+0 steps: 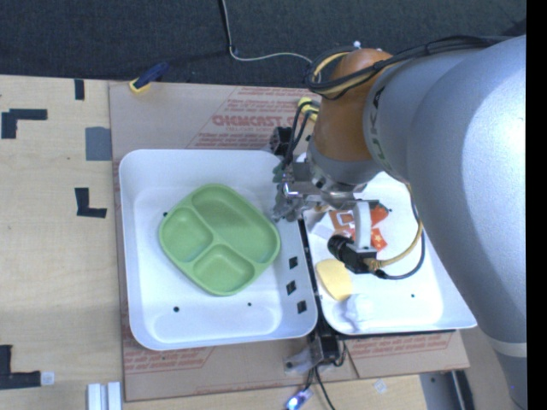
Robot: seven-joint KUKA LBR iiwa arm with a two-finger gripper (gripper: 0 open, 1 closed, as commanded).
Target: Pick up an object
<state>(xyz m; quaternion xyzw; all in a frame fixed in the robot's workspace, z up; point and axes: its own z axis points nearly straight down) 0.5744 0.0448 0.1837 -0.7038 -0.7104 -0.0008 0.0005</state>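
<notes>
Objects first: a pale green plate (219,238) with three compartments lies tilted in the middle of the left bin (141,229). Moving right, the gripper (295,202) hangs over the divider between the bins. Past it, in the right bin (427,310), there's a yellow rounded thing (335,278) near the front-left corner, a white bit (355,311) beside it, and an orange-and-white packet (363,225).

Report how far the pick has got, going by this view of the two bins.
Done: the arm has reached in and the gripper sits low over the divide between the bins. In hand: nothing visible; whether it grips anything cannot be told. Left: the pick itself. The green tray lies flat in the left bin, and the yellow object and orange-and-white packet lie in the right bin.
</notes>
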